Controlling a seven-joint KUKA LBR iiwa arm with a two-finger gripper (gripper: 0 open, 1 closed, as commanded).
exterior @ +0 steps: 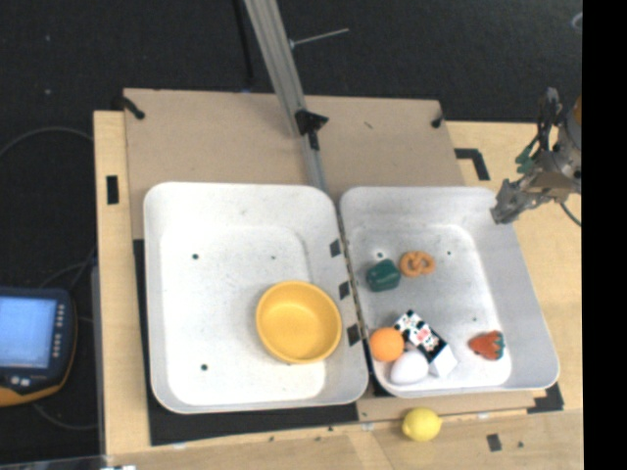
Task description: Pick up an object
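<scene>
My tool [506, 207] is parked at about 3 o'clock, right over the top right corner of the right bin [509, 292], and honestly I can't tell how it's set from this angle, too small and dark. Nothing in it as far as I can see.

Closest candidates sit near the bin's middle: a small orange pretzel-ish thing [417, 262] touching a green lump [383, 276] at its 9 o'clock. Down at 6 o'clock there's a cluster, an orange ball [386, 344], a white egg shape [409, 368] and a black-and-white block [423, 335] all jammed together. A red piece [487, 345] sits alone near the right wall.

I'd guess the red one's easiest: probably light plastic, stiff, maybe slick, so pinch across its middle. Yellow bowl [298, 321] is in the left bin [196, 223], a lemon [421, 424] on the surface.
</scene>
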